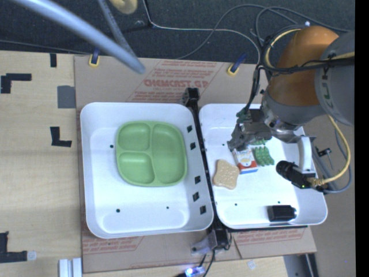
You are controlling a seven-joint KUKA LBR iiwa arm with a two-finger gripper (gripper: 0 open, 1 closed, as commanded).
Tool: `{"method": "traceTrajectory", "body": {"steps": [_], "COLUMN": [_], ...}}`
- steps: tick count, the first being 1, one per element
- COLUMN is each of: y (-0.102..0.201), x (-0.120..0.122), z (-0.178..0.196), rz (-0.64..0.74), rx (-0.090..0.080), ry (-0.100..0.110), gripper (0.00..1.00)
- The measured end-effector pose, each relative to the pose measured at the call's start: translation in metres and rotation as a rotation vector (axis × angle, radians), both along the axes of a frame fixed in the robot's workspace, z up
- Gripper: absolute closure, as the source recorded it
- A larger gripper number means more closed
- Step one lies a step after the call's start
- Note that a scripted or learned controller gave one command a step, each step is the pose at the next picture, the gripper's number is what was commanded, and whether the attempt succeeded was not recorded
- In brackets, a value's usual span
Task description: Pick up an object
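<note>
The desk is pale wood with small black marks on it. A brown cardboard sheet with red writing lies on the desk, and two white bins sit side by side on the sheet. Behind the desk the room is dark, with thin black cables running across it.

The tool hangs low over the right bin, near the bin's back part. It is dark and seen from above, so I cannot tell how it is set or if it has hold of anything. The grey arm with its orange band rises behind and to the right of it.

Just under the tool, toward the front, lies a small white and red carton. A green toy sits right beside the carton, on the tool's right. A tan cracker lies near the tool, in front and to the left. A black block rests well apart from the tool, by the front edge.

The left bin holds a green divided plate, far to the tool's left.
</note>
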State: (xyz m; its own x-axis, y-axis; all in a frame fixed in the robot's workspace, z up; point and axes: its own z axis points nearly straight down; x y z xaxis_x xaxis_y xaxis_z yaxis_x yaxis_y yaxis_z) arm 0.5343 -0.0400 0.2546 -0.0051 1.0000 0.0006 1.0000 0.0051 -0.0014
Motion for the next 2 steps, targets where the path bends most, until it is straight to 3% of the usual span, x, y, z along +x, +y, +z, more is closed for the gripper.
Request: {"method": "traceTrajectory", "body": {"steps": [2], "y": [0.114], "x": [0.001], "z": [-0.009], "rz": [0.002], "rx": [0.000], "ry": [0.000], "gripper": [1.00]}}
